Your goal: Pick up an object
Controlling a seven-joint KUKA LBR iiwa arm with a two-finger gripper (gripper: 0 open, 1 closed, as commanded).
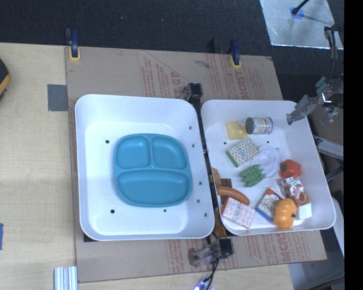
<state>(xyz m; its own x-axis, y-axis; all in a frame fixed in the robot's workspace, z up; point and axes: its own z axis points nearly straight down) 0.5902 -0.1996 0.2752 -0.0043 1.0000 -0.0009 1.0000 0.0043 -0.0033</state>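
Two shallow white bins sit side by side. The left bin (pixel 91 162) holds a blue three-compartment plastic tray (pixel 152 169). The right bin (pixel 317 162) holds small toy groceries, among them an orange round pumpkin (pixel 285 212). The grey gripper (pixel 302 109) hovers at that bin's far right corner; its state is unclear.

Right bin (pixel 308 162) crowded, with open floor (pixel 290 141) seemingly near its upper right.
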